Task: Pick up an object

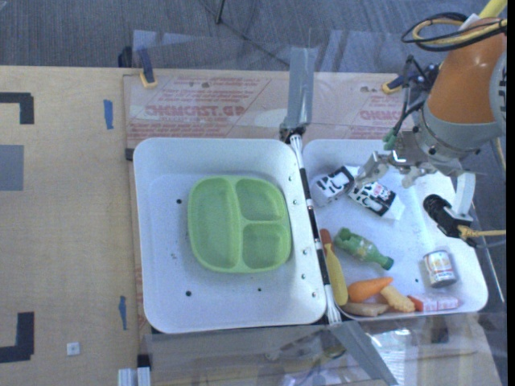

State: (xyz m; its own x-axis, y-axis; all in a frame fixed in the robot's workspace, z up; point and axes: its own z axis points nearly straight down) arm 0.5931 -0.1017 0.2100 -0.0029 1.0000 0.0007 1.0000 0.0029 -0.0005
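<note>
Gripper hangs over right bin's far edge, above black-and-white carton; grip state unclear. Nothing lifted yet.

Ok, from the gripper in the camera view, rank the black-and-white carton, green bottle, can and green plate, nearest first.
1. Black-and-white carton, right bin, just below the gripper.
2. Green bottle, middle of the right bin.
3. Can, right bin's lower right side.
4. Green plate, in the left bin, clearly farthest.
</note>
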